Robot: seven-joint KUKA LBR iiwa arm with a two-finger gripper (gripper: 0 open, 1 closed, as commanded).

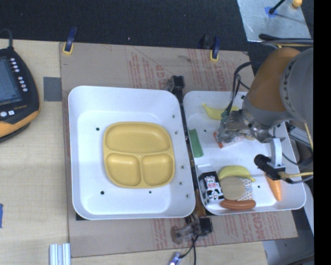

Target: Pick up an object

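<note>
Wooden bench (27,170) under a cardboard sheet (127,59), clipped at the far edge; we note a teach pendant (5,95) at the left. On the cardboard we see two white bins side by side. Left bin (83,195) holds a yellow divided tray (139,153), roughly centred. Right bin (289,200) holds the small items. We see the arm (278,87) reaching in from the right over that bin's far half, gripper (230,132) low above its floor near a small red piece (220,142); we cannot tell how the fingers stand. Green block (196,142) lies along the left wall. Near edge: banana (235,171), round tan disc (235,189), black-and-white carton (211,185), sausage (238,205), carrot (275,189). Yellow piece (212,112) at the far side.
</note>
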